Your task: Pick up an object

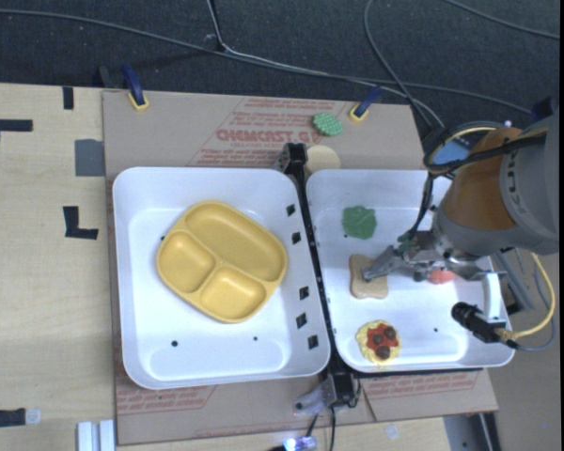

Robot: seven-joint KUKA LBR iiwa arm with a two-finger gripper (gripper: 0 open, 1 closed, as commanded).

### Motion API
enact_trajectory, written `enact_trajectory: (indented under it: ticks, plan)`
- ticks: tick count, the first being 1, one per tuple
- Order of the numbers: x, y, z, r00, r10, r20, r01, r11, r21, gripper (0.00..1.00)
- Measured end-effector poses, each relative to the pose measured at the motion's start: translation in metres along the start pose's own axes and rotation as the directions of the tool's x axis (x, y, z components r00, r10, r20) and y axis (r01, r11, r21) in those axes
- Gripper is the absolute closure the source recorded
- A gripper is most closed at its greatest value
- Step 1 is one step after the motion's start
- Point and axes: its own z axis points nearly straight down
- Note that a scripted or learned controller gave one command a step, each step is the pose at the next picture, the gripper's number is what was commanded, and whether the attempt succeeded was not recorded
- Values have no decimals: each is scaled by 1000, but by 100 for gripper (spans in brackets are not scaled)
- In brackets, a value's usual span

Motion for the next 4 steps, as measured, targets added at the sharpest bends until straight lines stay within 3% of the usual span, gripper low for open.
enact_trajectory:
  ticks: [1,3,4]
  plan:
    - [2,3,-14,1000,-2,-3,2,1000,-8,100]
    - [-10,-3,-115,1000,0,0,0,1000,-4,100]
    - [-10,-2,-136,1000,-1,-1,1,1000,-1,100]
